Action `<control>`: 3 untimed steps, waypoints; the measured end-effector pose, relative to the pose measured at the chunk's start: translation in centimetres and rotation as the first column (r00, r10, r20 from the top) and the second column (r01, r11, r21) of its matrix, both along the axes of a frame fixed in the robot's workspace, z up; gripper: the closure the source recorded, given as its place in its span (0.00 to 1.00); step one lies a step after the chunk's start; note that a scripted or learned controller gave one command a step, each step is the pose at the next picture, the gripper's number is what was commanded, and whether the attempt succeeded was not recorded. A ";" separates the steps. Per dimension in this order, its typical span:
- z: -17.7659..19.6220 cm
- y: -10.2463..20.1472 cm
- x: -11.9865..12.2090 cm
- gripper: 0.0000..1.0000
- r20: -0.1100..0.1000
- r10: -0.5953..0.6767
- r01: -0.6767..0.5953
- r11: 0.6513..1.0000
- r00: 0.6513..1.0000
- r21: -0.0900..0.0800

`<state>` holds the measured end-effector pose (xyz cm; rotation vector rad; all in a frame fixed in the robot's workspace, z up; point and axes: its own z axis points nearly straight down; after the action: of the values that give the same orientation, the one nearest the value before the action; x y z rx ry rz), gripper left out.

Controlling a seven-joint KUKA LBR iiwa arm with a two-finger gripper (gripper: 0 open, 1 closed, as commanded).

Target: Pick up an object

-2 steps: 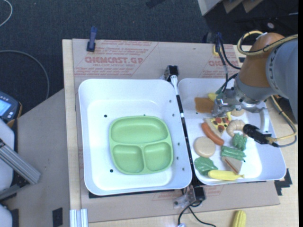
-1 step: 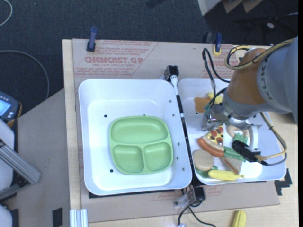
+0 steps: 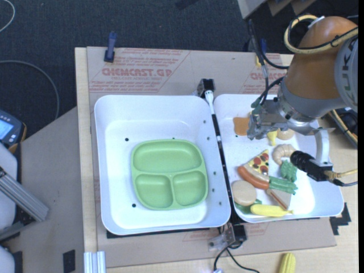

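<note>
Your gripper (image 3: 263,125) hangs low over the far part of the right bin (image 3: 227,104), and you cannot tell from this angle how its fingers stand, as the grey wrist hides them. Nothing shows between them.

Taking the gripper as your landmark: an orange toy piece (image 3: 241,126) lies just to its left, partly tucked under it. A small yellow piece (image 3: 272,136) peeks out just below it, and a pale rounded piece (image 3: 285,134) sits beside that. Nearer the camera from the gripper you see a tan mushroom-shaped toy (image 3: 281,152), a pizza slice (image 3: 260,162), a red sausage (image 3: 253,177), a green leafy toy (image 3: 284,178), a round tan cookie-like disc (image 3: 245,193), a brown slice (image 3: 279,198) and, at the bin's near rim, a yellow banana-like toy (image 3: 269,210). These toys lie close together, several touching.

Well to the left of the gripper, the left bin (image 3: 108,152) holds a green three-compartment tray (image 3: 169,173) lying flat.

Behind the gripper, the arm's orange band (image 3: 318,61) bulks over the right bin's far corner. Both bins rest on a cardboard-covered surface (image 3: 136,70) printed with red lettering. A yellow object (image 3: 287,263) lies off the surface, far below the gripper, at the picture's bottom edge.
</note>
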<state>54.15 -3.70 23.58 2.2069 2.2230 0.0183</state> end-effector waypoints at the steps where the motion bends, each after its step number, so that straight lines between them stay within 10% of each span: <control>1: -5.4 4.2 -2.1 1.00 -0.023 -0.003 0.003 1.000 1.000 0.001; 2: -5.1 -2.5 0.9 1.00 -0.011 -0.013 0.013 1.000 1.000 -0.006; 3: -15.5 -6.8 1.8 1.00 -0.015 -0.012 0.012 1.000 1.000 -0.002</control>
<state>55.92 -10.45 8.10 2.2262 2.2166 0.0001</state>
